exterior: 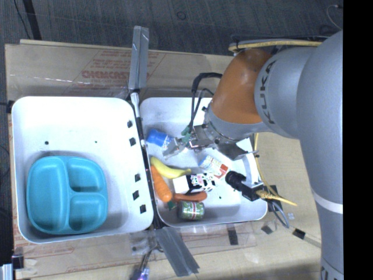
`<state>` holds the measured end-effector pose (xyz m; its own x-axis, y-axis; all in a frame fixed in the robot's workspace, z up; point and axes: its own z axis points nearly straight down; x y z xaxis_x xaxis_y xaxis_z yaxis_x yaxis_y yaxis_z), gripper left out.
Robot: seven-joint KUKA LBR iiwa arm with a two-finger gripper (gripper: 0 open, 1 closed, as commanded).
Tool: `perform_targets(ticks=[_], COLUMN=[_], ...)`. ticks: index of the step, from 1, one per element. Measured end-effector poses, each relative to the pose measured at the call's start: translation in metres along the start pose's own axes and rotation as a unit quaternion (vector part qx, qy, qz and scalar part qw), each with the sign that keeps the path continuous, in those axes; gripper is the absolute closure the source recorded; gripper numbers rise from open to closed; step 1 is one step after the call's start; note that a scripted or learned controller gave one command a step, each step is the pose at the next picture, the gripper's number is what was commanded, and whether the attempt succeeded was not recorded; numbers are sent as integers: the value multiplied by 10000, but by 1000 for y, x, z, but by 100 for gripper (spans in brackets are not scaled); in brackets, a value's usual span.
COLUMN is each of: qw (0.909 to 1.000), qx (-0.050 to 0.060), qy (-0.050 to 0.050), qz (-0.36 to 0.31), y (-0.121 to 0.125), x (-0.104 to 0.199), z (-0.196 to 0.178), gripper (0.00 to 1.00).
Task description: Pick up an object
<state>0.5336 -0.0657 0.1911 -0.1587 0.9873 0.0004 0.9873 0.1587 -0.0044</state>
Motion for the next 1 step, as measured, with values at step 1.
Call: perform_targets(ticks=[1], qw=[10000], qx=[-5], qy=[5], qz=[95], y=[-43], x=[-31], z=[101], gripper=[0])
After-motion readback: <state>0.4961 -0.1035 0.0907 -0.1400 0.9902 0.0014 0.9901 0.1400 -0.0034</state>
